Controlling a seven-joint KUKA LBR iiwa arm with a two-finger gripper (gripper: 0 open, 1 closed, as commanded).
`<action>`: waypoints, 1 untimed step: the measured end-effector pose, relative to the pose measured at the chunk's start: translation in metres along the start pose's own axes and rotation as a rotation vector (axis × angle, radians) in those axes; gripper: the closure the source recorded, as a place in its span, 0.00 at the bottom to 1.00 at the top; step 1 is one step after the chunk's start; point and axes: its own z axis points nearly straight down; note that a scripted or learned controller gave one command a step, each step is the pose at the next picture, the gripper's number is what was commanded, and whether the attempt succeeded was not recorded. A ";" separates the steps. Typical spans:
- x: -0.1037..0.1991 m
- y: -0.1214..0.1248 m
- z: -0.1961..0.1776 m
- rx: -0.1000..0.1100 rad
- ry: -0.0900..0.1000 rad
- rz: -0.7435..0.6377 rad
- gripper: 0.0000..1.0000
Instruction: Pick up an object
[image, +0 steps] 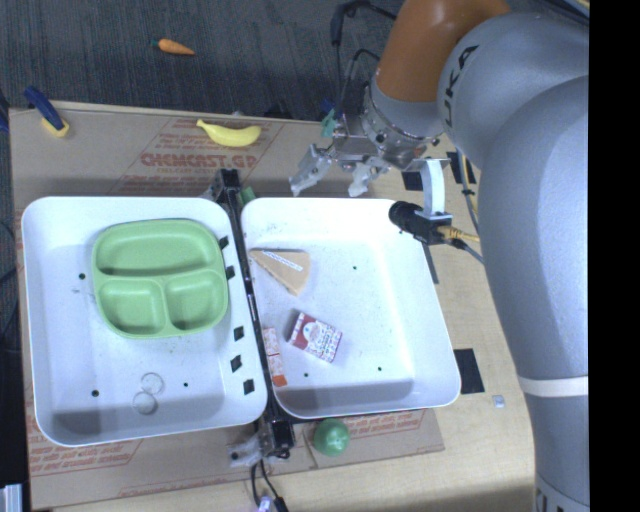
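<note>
Dark grey carpet lies beyond the far edge of the bench, with a small orange carrot-like item (176, 46) on it. Bench top: brown cardboard sheet (140, 150), printed in red; the lettering near its far edge reads roughly "CHEMCAST", the rest too blurred to make out.

Left bin (40, 330): white, shallow; holds a pale green divided tray (160, 277) toward its far side and two clear ring-like marks near its front edge.

Right bin (400, 310): white, shallow; holds a tan wedge (283, 267) near its far-left corner, a small red-and-white carton (316, 337) near the middle toward the front, and a small red-printed packet (274, 369) against its left wall. Print on both is unreadable.

On the cardboard outside the bins: yellow banana (230, 132) near the far edge; blue-and-yellow item (46, 111) at the far-left corner; green ball (331, 437) at the front edge, just beside the right bin.

Arm: grey, with an orange band (430, 45). Gripper (335, 175) hovers just past the far rim of the right bin, fingers spread apart, nothing between them.
</note>
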 end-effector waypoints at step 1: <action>0.000 0.000 0.000 0.000 0.000 0.000 0.00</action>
